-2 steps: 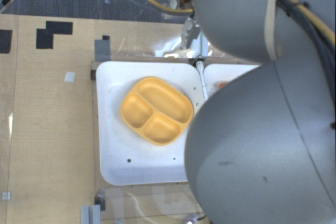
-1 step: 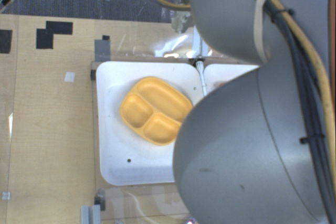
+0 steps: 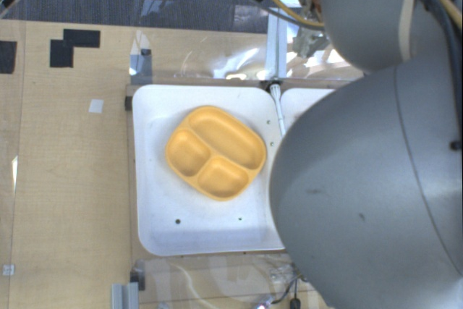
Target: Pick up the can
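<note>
Bench: light wood surface (image 3: 65, 177) with black markings at the far left; dark carpet beyond the far edge.
Left bin: shallow white bin (image 3: 155, 228), holding one yellow divided plate (image 3: 215, 152) with three compartments, lying flat near the bin's centre.
Right bin: white bin (image 3: 304, 101), of which a small far-left corner is exposed; the rest is covered by the arm.
Arm: large grey arm (image 3: 376, 177) occupying the right half of the scene, reaching in from the right; yellow cable (image 3: 286, 11) routed along its far side.
Gripper: hidden behind the arm body; whether it is spread or closed cannot be told.
Can: location cannot be confirmed. Nothing in the left bin resembles it. Judgement: it most likely lies in the right bin, beneath the arm.
Key relation: direction from gripper to can, and the can's long axis, cannot be determined while the arm blocks the right bin.
Task status: judged incomplete; no grasp can be verified.
Risk: a blind descent may miss or tip the can.
</note>
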Controlling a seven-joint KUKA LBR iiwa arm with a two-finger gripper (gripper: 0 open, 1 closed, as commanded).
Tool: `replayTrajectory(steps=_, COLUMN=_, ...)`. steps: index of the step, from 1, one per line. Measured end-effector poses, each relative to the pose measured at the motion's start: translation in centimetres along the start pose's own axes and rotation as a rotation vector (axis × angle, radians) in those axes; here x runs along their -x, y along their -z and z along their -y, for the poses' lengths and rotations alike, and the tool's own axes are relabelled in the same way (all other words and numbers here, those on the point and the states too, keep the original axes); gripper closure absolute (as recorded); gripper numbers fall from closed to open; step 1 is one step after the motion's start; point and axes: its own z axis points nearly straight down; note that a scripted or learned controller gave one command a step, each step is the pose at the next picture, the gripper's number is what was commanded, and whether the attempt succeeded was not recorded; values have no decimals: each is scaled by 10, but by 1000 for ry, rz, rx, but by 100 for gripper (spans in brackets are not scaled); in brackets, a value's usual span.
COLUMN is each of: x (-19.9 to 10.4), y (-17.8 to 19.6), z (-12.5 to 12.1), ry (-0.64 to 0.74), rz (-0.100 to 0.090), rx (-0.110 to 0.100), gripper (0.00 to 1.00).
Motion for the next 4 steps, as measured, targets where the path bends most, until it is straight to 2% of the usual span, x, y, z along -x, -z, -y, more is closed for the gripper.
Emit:
replayTrajectory(steps=1, x=0, y=0, z=0, ry=1, rz=0, rx=0, gripper=0)
replayTrajectory(steps=2, x=-30, y=3, z=40, ry=32, rz=-3, rx=-2, gripper=0)
replayTrajectory(steps=3, x=-31, y=14, z=41, ry=37, rz=-6, rx=-2, gripper=100)
replayTrajectory(steps=4, x=-33, y=-94, z=51, ry=116, rz=1, rx=-1, gripper=100)
